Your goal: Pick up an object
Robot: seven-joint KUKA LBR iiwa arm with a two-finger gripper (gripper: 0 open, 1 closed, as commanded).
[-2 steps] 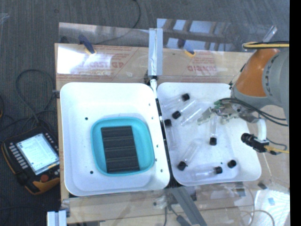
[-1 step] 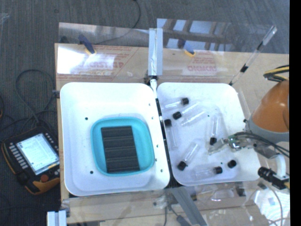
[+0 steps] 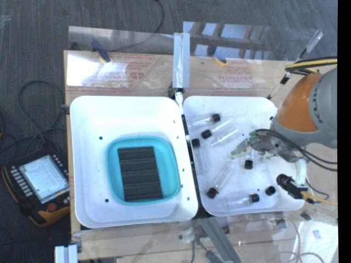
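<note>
While jaws (image 3: 253,144) hover, capped vial (image 3: 248,162) approx. just below

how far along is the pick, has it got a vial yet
Done: the arm has reached over the right bin, gripper low among the clear vials. In hand: nothing I can confirm; its tip is too cluttered to read. Left: grasping and lifting one. The left bin has a teal tray.

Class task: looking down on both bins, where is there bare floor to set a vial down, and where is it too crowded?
Free: the left bin floor around the teal tray, widest along its far wall and left side. In the right bin, a small bare patch by the far right corner. Crowded: the right bin's middle and near side, strewn with clear vials, with the gripper low among them.
</note>
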